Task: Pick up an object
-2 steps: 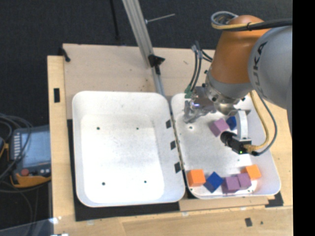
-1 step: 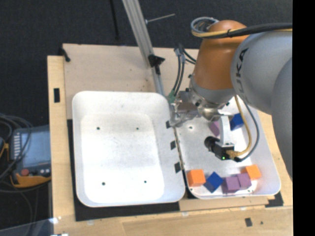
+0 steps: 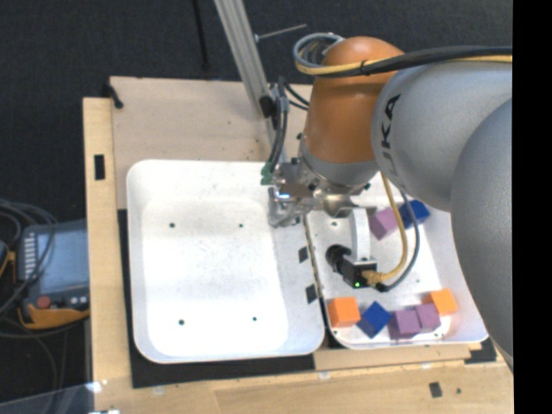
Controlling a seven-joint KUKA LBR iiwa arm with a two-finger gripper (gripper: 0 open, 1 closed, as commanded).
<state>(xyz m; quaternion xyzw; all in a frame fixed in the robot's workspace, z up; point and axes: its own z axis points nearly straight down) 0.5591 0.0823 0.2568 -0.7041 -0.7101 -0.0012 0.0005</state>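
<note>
Several small blocks lie in the right bin (image 3: 448, 257). Along its near edge sit an orange block (image 3: 344, 310), a blue block (image 3: 374, 318), two purple blocks (image 3: 405, 323) and another orange block (image 3: 443, 301). Further back, a purple block (image 3: 383, 222) and a blue block (image 3: 417, 211) show partly behind the arm. My gripper (image 3: 281, 205) hangs below the orange wrist band, over the strip where the two bins meet and to the left of all the blocks. I see no block at its tip.
The left bin (image 3: 142, 231) is white with a few dark specks. A slanted metal rail (image 3: 241, 41) rises behind the bins. The grey arm covers the back right of the right bin. A cable and black connector (image 3: 349, 266) hang over that bin.
</note>
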